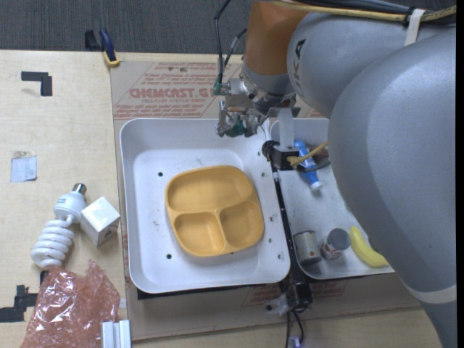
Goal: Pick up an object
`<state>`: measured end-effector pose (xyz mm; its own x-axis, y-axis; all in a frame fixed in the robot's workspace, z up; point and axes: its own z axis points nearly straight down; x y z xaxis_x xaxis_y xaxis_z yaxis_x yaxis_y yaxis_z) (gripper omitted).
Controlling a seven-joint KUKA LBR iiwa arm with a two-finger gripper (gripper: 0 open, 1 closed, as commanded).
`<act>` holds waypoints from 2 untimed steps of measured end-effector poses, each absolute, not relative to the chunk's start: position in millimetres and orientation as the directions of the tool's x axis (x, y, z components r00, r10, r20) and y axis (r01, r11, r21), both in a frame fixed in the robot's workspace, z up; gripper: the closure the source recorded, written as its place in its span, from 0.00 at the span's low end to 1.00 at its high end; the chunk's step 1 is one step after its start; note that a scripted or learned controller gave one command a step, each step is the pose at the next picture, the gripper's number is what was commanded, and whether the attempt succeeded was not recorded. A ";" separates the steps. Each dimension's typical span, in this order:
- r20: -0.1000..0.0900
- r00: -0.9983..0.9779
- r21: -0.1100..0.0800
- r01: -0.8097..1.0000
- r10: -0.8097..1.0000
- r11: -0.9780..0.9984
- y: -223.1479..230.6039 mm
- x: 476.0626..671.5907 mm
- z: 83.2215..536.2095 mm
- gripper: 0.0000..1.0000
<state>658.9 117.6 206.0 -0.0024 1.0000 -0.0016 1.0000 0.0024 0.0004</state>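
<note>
A yellow divided plate lies flat in the middle of the left white bin. My gripper hangs over the back edge of that bin, above and behind the plate, with the orange-banded wrist over it. Something small and dark greenish shows at the gripper's tip, too unclear to name. The right bin holds a blue tube-like item with a thin yellow stick across it, a small metal can, a round grey-and-red piece and a yellow banana. The arm hides much of the right bin.
Left of the bins, on the bench, lie a spiral light bulb, a small white cube and crinkled pink plastic wrap. A black divider runs between the two bins. A blue clamp sits at the back left.
</note>
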 end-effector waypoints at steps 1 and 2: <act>-0.002 -0.001 -0.002 1.000 1.000 0.001 120.7 620.0 222.7 1.00; -0.001 0.002 -0.002 1.000 1.000 -0.002 127.8 537.4 222.1 1.00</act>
<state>537.4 127.8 222.1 0.0018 1.0000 -0.0010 1.0000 -0.0018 -0.0019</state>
